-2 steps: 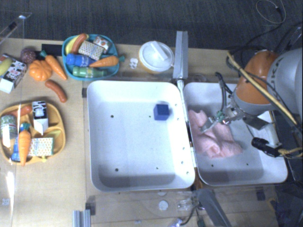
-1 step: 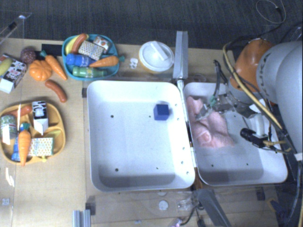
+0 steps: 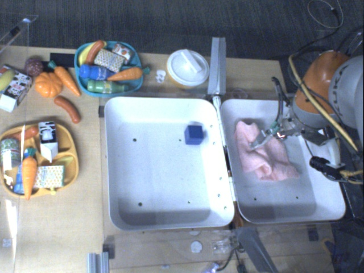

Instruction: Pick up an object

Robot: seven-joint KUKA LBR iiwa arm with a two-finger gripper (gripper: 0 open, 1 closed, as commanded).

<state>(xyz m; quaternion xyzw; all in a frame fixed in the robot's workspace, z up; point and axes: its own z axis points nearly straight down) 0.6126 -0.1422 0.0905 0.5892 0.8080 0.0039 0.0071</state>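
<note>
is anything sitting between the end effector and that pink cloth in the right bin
Nothing visible does. The end effector hangs over the right bin, right at the pink cloth's upper edge. The blue cube lies apart in the left bin.

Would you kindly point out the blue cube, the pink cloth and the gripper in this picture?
blue cube [image 3: 194,134]: camera view, middle of its top face, in the left bin.
pink cloth [image 3: 263,157]: camera view, centre of the crumpled fabric, in the right bin.
gripper [image 3: 265,137]: camera view, at its fingertips over the cloth's upper edge.

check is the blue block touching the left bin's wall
Apart. The camera view shows the blue block on the left bin floor, white floor visible between it and the wall on every side.
</note>
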